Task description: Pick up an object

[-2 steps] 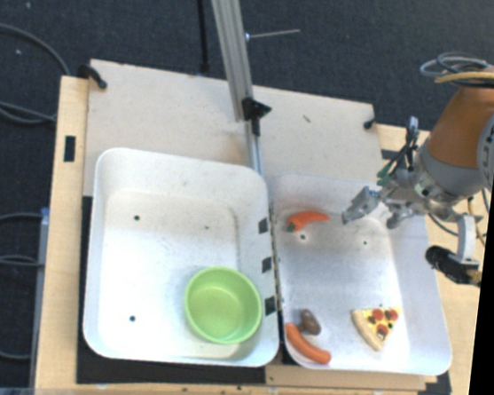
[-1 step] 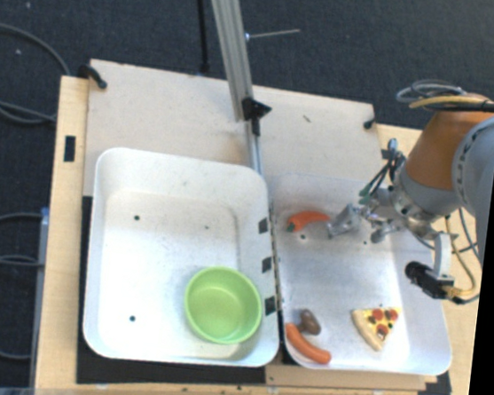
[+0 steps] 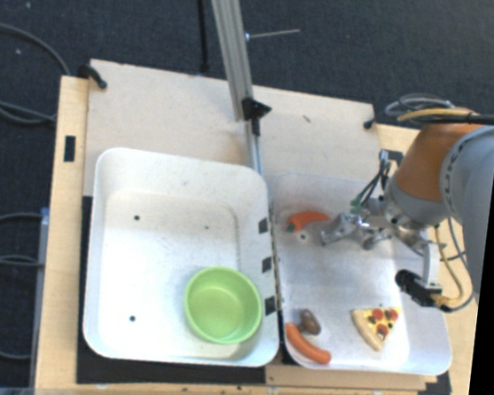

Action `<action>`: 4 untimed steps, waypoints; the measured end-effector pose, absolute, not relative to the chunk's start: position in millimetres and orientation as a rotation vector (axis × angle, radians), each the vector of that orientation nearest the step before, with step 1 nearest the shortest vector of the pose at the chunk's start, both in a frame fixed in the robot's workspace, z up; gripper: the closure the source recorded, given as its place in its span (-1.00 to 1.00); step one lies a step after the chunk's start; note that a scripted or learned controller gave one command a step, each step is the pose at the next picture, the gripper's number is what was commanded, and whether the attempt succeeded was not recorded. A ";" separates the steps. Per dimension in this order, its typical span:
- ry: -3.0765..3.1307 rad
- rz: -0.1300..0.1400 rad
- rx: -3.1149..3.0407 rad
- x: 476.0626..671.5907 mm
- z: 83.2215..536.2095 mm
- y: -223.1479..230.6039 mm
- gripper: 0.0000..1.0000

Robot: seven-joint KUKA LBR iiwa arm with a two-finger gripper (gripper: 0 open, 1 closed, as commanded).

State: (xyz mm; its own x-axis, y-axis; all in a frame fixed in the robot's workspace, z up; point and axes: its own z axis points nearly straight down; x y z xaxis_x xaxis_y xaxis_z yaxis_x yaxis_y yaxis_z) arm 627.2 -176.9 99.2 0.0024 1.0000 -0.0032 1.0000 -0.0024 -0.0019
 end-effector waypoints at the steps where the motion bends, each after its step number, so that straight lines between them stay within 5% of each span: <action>1: 2.213 0.002 2.222 629.0 112.8 -177.5 1.00; 3: 2.219 0.007 2.213 640.3 219.6 -188.6 1.00; 4: 2.223 0.002 2.216 641.1 223.9 -189.2 1.00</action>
